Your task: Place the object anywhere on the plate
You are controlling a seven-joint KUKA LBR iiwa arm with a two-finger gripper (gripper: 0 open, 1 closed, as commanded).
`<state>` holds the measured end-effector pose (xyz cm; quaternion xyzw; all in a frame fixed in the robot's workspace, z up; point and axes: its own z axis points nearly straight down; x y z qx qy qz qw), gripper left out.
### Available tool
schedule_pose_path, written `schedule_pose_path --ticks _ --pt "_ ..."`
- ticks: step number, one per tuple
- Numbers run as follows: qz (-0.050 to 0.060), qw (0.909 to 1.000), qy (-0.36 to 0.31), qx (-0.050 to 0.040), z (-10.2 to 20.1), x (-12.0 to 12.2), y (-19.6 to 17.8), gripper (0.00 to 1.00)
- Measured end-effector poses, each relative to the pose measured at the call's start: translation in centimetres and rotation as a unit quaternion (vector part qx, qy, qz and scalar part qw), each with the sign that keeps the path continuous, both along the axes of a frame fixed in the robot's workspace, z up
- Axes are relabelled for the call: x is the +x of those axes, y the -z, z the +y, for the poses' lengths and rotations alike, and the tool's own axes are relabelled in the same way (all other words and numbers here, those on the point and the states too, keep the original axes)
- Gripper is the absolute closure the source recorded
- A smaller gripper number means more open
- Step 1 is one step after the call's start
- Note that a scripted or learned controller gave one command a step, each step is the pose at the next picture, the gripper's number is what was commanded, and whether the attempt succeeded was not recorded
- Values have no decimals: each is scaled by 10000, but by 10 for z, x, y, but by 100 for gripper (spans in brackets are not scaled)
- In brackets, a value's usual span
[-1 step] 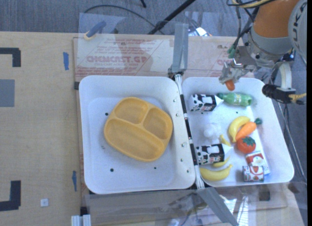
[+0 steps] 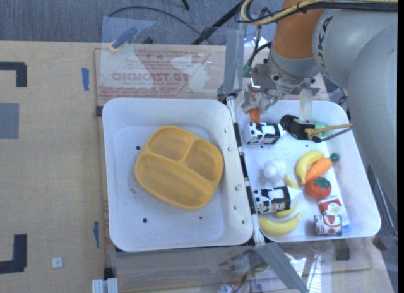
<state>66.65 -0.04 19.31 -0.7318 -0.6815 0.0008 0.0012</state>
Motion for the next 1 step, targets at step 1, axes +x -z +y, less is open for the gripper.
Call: schedule_pose_path --ticks 1 --pt "-30 9965 -839 -3 72 -13 -39 100"
